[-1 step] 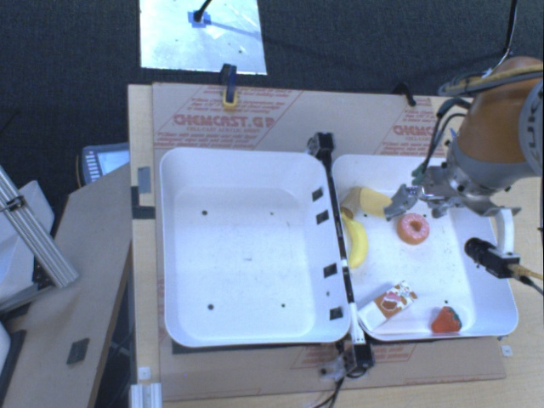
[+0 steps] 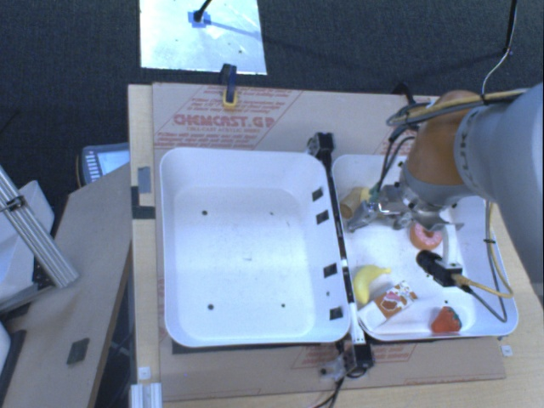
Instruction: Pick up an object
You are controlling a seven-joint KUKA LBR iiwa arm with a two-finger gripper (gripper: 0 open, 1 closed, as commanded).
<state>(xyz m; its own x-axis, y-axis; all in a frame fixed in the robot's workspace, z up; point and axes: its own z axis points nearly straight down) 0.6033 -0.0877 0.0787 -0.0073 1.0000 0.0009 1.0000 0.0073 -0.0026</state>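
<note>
Low in the right bin (image 2: 489,266), the pincer (image 2: 367,215) reaches toward the wall between the two bins. I cannot tell its state, because the picture is too small and blurred at that place. Just beside it lies a small tan object (image 2: 351,201), near the far left corner of this bin. A banana (image 2: 367,280) rests at the near left side, and a red and white packet (image 2: 394,300) is just beside it. A strawberry (image 2: 445,320) lies in the near right corner. A pink ring (image 2: 426,235) lies under the arm (image 2: 476,155). The left bin (image 2: 183,228) stands beside on the bench (image 2: 140,126).
</note>
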